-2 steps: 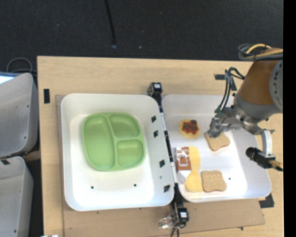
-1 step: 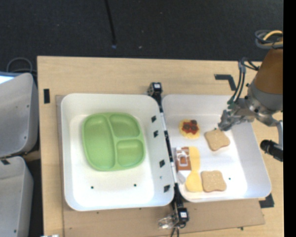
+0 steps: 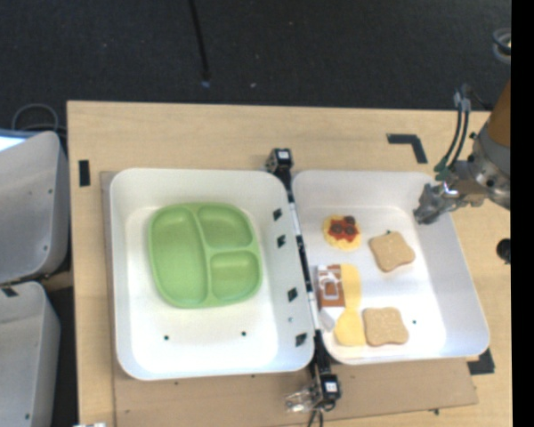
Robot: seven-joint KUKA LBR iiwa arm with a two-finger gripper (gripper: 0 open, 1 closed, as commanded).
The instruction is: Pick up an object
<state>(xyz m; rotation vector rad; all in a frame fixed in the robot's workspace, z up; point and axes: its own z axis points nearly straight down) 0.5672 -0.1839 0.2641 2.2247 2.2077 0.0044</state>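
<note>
The gripper (image 3: 430, 205) hangs over the top right edge of the right bin (image 3: 454, 310). I cannot tell its state. The nearest food, a toast slice (image 3: 392, 252), lies just down and left of it. Nearby sit a small pizza (image 3: 342, 230), cheese (image 3: 348, 308), and more toast (image 3: 384, 326). The left bin (image 3: 129, 345) holds a green plate (image 3: 205, 254).

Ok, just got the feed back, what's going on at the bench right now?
The gripper sits over the right bin's far right corner, with nothing visibly held. The food pieces lie untouched in that bin: a small pizza-like round, a bread slice beside it, another bread slice near the front, and yellow pieces along the left wall. The left bin holds a green divided plate. No pick has happened yet.
</note>
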